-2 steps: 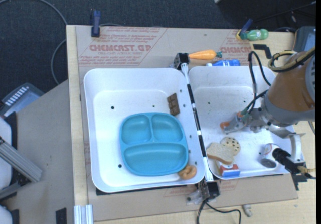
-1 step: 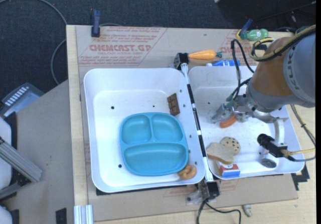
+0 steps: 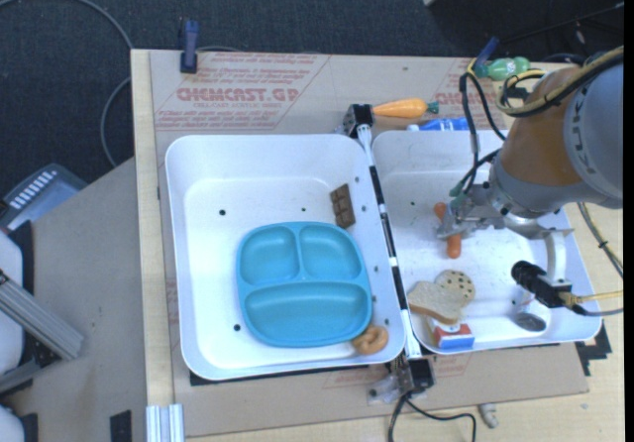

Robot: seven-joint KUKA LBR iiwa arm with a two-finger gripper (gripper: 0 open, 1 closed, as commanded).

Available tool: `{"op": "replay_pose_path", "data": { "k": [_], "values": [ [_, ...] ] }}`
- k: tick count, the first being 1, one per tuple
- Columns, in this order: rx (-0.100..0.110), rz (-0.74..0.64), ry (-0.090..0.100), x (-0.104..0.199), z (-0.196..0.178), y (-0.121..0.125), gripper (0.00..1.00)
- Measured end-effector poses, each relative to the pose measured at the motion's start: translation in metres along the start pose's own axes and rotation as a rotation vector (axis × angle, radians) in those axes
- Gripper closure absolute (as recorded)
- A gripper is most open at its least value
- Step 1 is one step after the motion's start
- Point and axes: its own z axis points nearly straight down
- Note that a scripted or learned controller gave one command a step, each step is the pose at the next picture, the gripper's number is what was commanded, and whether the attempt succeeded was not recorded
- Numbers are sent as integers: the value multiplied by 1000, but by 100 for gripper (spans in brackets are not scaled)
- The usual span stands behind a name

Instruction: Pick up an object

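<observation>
Inside right bin (image 3: 416, 148), claw (image 3: 452, 228) over orange sausage (image 3: 454, 247) (grip unclear), clear floor leftward.

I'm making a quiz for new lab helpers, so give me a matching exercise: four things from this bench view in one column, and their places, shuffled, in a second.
Things:
1. blue divided plate
2. brown chocolate piece
3. toy carrot
4. slice of bread

Places:
A. on the bench beyond the bins' far edge
B. in the right bin, near its front edge
C. in the middle of the left bin
D. in the left bin, against its right wall

Pairs: 1-C, 2-D, 3-A, 4-B
</observation>
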Motion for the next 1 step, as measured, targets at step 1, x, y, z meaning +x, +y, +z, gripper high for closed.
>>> {"op": "replay_pose_path", "data": {
  "k": [1],
  "values": [
    [2, -1, 2, 67, -91, 24, 100]
  ]
}}
